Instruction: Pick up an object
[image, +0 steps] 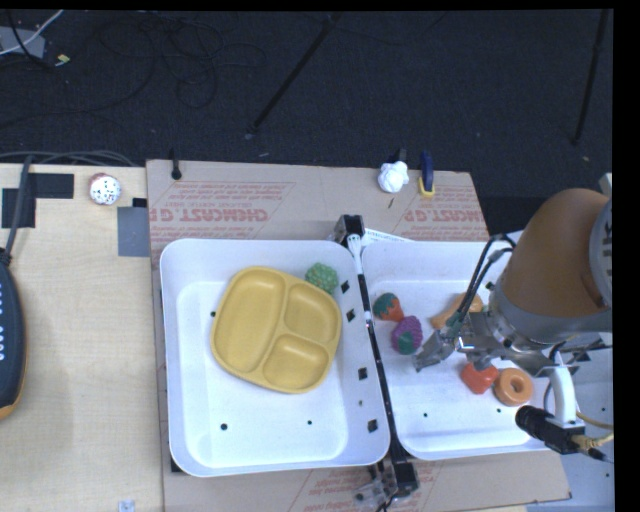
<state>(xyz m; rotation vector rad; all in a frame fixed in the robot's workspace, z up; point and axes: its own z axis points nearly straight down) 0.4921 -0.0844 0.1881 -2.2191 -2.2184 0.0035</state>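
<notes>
— What's on the left of the tabletop (80, 330)?
— The left bin (190, 420) holds a yellow divided plate (277, 328), tilted, with a green lump (322, 277) just beyond its far corner.
— And the right bin (420, 430)?
— A red-and-green toy (387, 306) sits beside a purple-and-green one (407, 333). Right of them the claw (432, 354) hangs low; whether its fingers are apart or together, I cannot tell.
— Anything further right?
— A red piece (478, 377) touching an orange ring (514, 386), under the arm (560, 265).
</notes>
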